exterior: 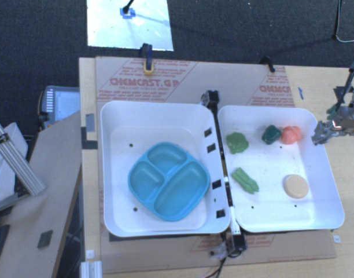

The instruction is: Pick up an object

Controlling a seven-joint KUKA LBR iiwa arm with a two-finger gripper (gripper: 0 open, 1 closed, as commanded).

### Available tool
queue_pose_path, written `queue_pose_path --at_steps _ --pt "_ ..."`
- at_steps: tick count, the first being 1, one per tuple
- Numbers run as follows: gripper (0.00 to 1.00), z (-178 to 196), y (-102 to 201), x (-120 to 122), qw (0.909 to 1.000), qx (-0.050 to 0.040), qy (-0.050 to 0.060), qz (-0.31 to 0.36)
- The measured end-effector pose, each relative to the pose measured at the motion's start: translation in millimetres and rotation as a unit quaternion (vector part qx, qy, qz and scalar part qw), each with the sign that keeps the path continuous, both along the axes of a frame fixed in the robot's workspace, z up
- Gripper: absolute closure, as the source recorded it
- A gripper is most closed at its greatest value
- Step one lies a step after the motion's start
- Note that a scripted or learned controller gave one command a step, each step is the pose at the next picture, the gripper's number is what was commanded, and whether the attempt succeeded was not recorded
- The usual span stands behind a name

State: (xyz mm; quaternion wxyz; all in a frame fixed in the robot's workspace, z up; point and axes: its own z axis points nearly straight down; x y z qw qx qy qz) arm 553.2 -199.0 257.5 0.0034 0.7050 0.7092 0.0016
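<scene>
Camera view: pincer (326,131) at right bin (324,213) rim – cannot tell its state. Orange ball (291,135) touches dark green toy (271,134) – pincer may bump one, miss both.

bright even light | bins (165,112) near overexposed | slightly soft

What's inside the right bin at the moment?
The right bin holds a green leafy piece, a dark green piece, an orange-pink piece, a green pod and a tan disc. None covers another.
</scene>
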Motion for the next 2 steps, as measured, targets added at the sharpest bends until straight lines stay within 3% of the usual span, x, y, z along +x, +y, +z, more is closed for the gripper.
queue_pose_path --at_steps 2 --pt "1.00 -12 94 22 1.0000 0.0016 0.003 0.002"
